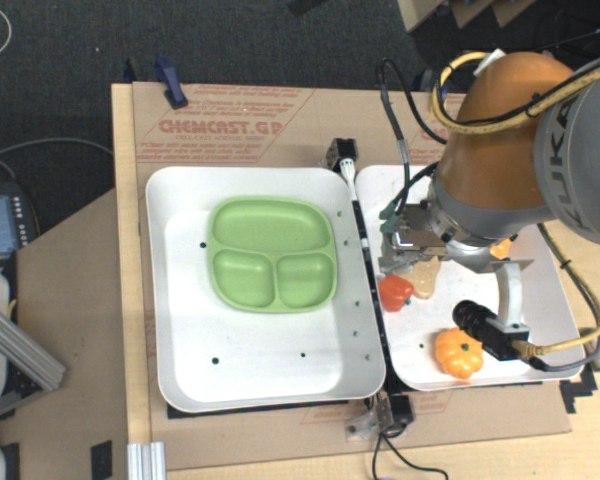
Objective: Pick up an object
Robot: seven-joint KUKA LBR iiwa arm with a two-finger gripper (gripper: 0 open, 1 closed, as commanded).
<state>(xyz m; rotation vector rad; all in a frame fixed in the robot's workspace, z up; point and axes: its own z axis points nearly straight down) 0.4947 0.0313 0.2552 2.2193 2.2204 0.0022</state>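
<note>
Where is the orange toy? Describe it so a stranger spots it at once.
Take the right bin of the two white ones. Look along its front edge, nearest the camera: the orange toy lies there. It is round and orange, while the red piece, farther back by the bins' shared wall, is smaller.

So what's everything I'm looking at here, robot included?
bins: two, white, side by side on the board; left bin, right bin
divided plate: one, green, in the left bin
red lump: one, red, right bin, by its left wall
tan lump: one, tan, right beside the red lump
pumpkin-like toy: one, orange, right bin, toward its near edge
board: one, brown with red print, under both bins
clip: one, blue, on the board's far left corner
arm: one, grey and orange, over the right bin
gripper: one, dark, above the tan lump
</note>
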